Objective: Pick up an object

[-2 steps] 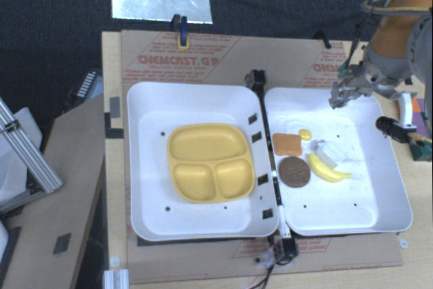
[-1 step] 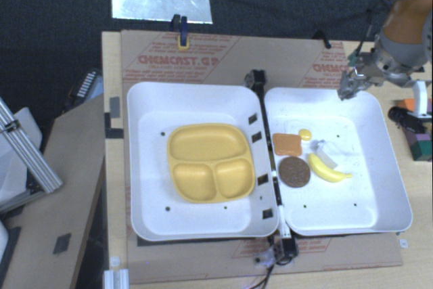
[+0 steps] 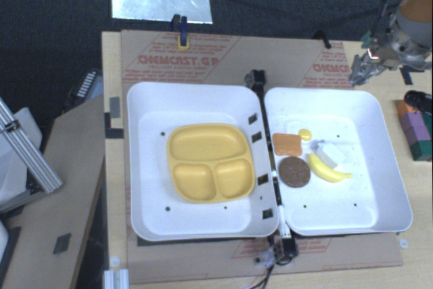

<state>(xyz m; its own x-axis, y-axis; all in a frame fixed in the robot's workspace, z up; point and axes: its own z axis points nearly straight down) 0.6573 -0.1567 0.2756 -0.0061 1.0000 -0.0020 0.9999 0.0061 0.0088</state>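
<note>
End effector (image 3: 359, 71) (finger state unclear) hovers beyond right bin (image 3: 379, 145), away from banana (image 3: 327, 170).

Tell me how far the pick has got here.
Nothing looks done: the banana, brown disc and orange piece all lie in the right bin. The gripper sits above that bin's far edge, away from them. Approach, grasp and lift remain.

one fixed cam above bench, looking down at a slant, both white bins (image 3: 203, 95) in frame, mid distance
</note>
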